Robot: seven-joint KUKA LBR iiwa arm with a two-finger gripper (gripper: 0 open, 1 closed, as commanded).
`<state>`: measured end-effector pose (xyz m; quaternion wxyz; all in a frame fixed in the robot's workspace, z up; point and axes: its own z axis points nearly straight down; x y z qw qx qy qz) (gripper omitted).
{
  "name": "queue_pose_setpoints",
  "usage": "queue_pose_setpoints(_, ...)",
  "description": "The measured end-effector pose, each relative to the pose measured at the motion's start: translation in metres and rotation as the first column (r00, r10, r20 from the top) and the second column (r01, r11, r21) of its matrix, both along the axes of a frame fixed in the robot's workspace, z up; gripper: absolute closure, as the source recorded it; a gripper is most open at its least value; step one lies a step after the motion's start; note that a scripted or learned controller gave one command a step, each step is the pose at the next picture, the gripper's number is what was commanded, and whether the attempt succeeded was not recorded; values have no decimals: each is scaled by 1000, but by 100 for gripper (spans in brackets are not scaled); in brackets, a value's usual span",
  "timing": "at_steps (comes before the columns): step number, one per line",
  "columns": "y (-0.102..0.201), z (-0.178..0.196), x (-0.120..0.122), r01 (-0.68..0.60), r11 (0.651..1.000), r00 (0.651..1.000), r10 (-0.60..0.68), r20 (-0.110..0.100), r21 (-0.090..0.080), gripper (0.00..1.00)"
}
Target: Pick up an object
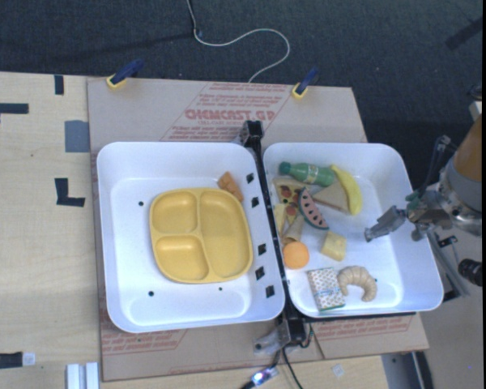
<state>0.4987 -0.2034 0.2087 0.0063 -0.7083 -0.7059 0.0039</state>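
The right bin [405,177] holds several toy foods. A green bottle [304,171], a banana [348,189] and a watermelon slice [309,207] lie at its back. A cheese cube [334,245], an orange ball [296,254], a croissant [358,280] and a cracker packet [326,288] lie nearer the front. My gripper [405,221] hangs over the right side of this bin, open, with nothing between its fingers. One grey finger [381,227] points left toward the cheese cube, a short way from it.
In the left bin [121,298] are a yellow divided plate [201,235] and a small orange piece [231,185] by the back right corner. A black divider [263,209] runs between the bins. A white cable [243,37] lies beyond the bench.
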Motion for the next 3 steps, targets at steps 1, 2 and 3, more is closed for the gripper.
queue_pose_setpoints(1, 0, 7, 3, -4, 1000, 1000, 4, 12, -3, 0)
queue_pose_setpoints(2, 1, -38, -3, -4, 1000, 1000, 4, 8, -2, 0)
queue_pose_setpoints(3, 10, -92, -12, -4, 1000, 1000, 4, 7, -1, 0)
